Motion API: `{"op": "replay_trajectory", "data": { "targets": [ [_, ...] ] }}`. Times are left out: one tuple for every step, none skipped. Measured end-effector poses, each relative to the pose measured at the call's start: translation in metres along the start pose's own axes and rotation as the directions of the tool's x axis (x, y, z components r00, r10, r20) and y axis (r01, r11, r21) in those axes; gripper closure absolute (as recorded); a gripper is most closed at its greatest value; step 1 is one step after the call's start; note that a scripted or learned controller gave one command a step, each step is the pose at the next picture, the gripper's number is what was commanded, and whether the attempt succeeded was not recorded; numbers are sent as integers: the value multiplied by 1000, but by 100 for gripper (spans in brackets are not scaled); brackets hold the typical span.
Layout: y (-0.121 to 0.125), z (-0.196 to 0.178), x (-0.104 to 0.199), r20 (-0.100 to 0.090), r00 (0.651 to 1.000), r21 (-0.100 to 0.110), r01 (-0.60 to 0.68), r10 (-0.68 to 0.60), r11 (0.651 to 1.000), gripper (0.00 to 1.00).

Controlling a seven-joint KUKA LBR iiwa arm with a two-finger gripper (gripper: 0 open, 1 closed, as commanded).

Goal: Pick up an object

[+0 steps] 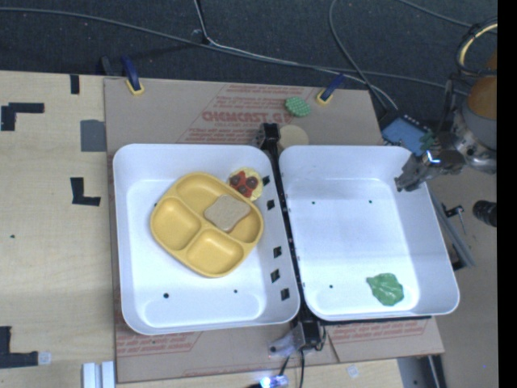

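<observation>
In the left bin (137,217) lies a yellow divided plate (194,237) with a brown slice of toast (226,212) on it. A small yellow piece with red berries (245,183) rests at the plate's upper right edge. A green leafy object (385,288) lies in the near right corner of the right bin (347,217). My gripper (409,178) hangs over the right bin's far right rim, well away from the green object and holding nothing that I can see.
A small green dotted item (296,106) and a pale round disc (294,134) lie on the cardboard behind the bins. Two blue clamps (132,78) (331,89) hold the board's far edge. Cables run across the dark floor behind.
</observation>
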State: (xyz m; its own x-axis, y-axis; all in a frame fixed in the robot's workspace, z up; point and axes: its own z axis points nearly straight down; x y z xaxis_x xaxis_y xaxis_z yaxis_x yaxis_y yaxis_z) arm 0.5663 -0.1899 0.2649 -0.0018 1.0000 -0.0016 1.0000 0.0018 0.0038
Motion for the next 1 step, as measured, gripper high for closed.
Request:
{"op": "replay_trajectory", "data": {
  "targets": [
    [4, 4, 59, -2, 1000, 5, 4, -4, 1000, 100]
  ]
}}
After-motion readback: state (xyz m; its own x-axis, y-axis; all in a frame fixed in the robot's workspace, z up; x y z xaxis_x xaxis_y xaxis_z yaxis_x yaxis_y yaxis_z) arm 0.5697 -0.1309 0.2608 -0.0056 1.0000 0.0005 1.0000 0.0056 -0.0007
